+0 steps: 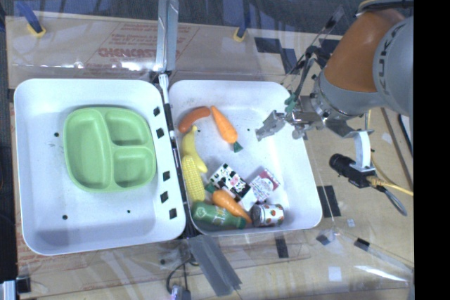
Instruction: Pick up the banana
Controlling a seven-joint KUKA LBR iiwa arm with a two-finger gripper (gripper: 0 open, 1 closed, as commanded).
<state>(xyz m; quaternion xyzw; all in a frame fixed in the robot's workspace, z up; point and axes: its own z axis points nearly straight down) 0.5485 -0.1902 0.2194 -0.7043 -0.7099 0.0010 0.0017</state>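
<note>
Your hand hovers over the upper right part of the right shallow white plastic bin. You can see its two grey fingers pointing left, slightly parted, with nothing between them.

The yellow curved plastic banana lies against that bin's left wall, well apart from the hand. Just below it, touching, is a yellow ear of toy corn. Above it sits an orange toy sausage, and to its upper right a toy carrot with a green tip.

Lower in the bin you'll find a black-and-white patterned carton, a second small orange carrot, a green bottle, and a small can.

The left white bin holds a light green divided plastic plate.
</note>
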